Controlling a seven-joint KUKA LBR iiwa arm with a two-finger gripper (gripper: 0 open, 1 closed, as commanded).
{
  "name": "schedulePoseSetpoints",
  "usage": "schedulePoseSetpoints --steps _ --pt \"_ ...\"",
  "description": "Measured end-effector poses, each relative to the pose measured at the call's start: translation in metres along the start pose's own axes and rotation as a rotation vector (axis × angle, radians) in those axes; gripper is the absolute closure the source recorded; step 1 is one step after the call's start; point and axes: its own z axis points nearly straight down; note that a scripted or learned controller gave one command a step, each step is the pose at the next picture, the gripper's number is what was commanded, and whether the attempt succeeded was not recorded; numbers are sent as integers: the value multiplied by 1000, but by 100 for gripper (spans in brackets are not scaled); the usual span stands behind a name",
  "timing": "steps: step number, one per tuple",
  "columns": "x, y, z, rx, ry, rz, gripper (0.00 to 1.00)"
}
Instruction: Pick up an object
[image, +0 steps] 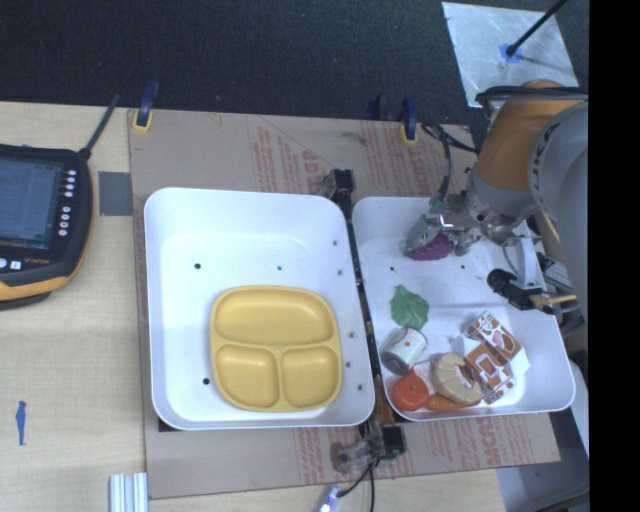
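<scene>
My gripper is low over the back of the right bin, coming down from the grey and orange arm at the right. A purple object lies right under it, partly covered by it; whether they touch I cannot tell. Further forward in the same bin lie a green piece, a small white can on its side, a red round object, a tan ring-shaped piece and a red-and-white packet.
The left bin holds a yellow divided tray at its front. A teach pendant lies on the bench at far left. A black part of the arm hangs over the right bin's right side.
</scene>
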Motion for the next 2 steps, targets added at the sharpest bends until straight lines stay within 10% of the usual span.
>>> schedulePoseSetpoints --steps 1,2 --pt "-1 1 -12 -1 -1 -3 100" --pt "44 1 -59 -5 0 3 100"
